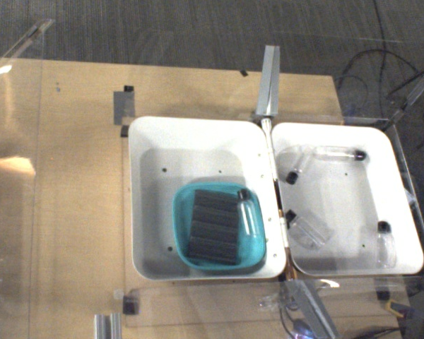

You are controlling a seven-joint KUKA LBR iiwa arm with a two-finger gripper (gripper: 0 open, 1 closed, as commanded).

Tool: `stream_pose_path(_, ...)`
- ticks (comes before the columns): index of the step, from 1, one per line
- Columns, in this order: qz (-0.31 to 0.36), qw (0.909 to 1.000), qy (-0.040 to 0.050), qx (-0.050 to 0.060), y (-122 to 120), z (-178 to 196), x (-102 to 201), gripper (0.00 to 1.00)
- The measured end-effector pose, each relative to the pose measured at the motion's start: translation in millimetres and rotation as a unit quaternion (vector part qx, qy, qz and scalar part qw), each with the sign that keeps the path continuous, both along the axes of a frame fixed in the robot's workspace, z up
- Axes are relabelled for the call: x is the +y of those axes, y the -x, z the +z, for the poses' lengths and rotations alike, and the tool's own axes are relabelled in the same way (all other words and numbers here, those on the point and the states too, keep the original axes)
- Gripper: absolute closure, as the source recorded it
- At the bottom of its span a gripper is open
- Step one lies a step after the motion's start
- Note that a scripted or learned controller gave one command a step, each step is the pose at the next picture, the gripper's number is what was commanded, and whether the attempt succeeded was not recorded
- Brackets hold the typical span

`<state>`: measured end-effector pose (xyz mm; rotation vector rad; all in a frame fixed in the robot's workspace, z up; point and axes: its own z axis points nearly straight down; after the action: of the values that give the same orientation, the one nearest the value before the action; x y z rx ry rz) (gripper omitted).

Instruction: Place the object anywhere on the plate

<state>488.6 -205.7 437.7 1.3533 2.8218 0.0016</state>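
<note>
A teal plate point(181, 221) lies in the left bin point(152, 189), toward its front right. On the plate rests a dark ribbed block point(213, 226). Beside the block, along the plate's right side, lies a clear bottle point(249, 219) with a black cap at its far end.
The right bin point(339, 200) holds several clear bottles with black caps: one at the back point(336, 154), one at the back left point(297, 167), one at the front left point(308, 230) and one at the front right point(386, 247). A grey post point(268, 83) stands behind the bins' shared wall.
</note>
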Motion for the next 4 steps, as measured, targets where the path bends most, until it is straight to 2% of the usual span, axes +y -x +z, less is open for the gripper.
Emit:
stream_pose_path(1,0.003,1.0000,0.0024,-0.007,-2.6,13.8,0.4,1.00)
stream_pose_path(2,0.003,1.0000,0.0024,-0.006,-2.5,13.8,0.4,0.00)
stream_pose_path(3,0.005,0.9999,0.0048,-0.013,-4.9,27.3,0.5,1.00)
stream_pose_path(4,0.005,0.9999,0.0048,-0.012,-4.8,27.2,0.6,0.00)
